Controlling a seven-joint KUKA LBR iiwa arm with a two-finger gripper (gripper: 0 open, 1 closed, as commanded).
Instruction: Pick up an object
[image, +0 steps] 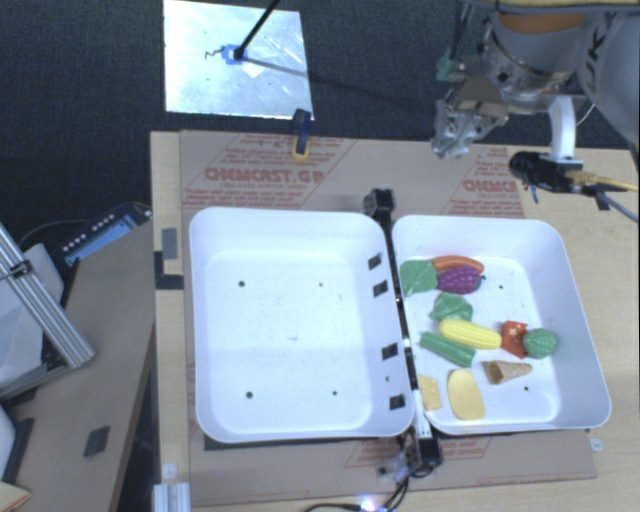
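The arm reaches in at the top right, and its jaws hang over the brown cardboard sheet beyond the far edge of the right bin - well apart from everything in it. The jaws are blurred, so I cannot tell whether they are parted or closed; nothing shows between them.

All the things that could be picked up lie in the right bin, mostly towards its left half. Near the far left corner a green leaf lies just beside an orange piece and a purple bunch of grapes, the grapes touching the orange piece. Nearer the camera a small green piece sits against a yellow corn cob, with a long green pod along the cob's near side. To the right of the cob, a red piece touches a round green piece. A brown wedge lies just in front of these. At the near edge are a yellow oval and a small tan piece, side by side.

The left bin stands against the right one, joined by black clips along the seam. Both rest on the cardboard, which covers the surface - a yellow clamp grips its far edge.
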